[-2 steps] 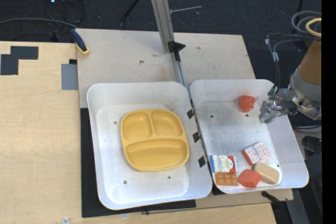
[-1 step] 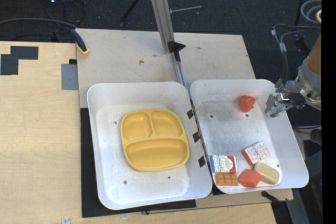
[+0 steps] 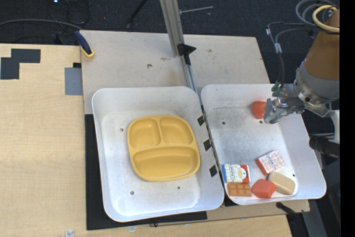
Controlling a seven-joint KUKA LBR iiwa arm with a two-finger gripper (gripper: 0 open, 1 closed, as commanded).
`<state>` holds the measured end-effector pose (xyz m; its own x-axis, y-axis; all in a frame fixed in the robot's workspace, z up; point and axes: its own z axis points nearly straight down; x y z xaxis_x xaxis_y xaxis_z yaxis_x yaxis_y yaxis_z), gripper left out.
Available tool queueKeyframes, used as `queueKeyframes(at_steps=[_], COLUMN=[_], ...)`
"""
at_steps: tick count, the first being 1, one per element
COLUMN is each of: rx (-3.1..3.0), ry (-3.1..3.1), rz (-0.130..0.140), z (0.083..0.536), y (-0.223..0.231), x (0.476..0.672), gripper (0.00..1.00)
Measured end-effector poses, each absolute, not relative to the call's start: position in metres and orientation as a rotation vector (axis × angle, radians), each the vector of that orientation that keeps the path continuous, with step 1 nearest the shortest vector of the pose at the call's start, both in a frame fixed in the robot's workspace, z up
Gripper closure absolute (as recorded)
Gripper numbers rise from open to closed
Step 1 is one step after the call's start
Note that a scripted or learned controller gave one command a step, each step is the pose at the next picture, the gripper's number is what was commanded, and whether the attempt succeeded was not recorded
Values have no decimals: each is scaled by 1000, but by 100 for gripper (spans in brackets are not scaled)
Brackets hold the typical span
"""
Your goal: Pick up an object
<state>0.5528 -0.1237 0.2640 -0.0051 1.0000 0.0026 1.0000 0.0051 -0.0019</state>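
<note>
My gripper (image 3: 270,114) hangs over the far right part of the right bin (image 3: 244,136), reaching in from the right. An orange-red object (image 3: 258,109) sits right beside its tip, on the left; I cannot tell whether they touch. Along the near edge of the same bin lie a small carton with a yellow and blue picture (image 3: 236,173), a brown waffle-like piece (image 3: 240,189), a red block (image 3: 263,188), a cream-coloured piece (image 3: 282,182) and a red and white packet (image 3: 271,161).
The left bin (image 3: 111,119) holds a yellow divided plate (image 3: 163,147). An aluminium post (image 3: 170,14) rises behind the bins, with black clips along the seam between them. Cables and the arm's grey body with its orange band (image 3: 324,58) fill the right side.
</note>
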Motion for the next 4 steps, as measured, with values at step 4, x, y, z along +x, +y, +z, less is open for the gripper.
queueKeyframes(at_steps=[4], rx=[-2213], ry=[-2225], rz=[3], z=[245], y=[79], x=[557], gripper=[100])
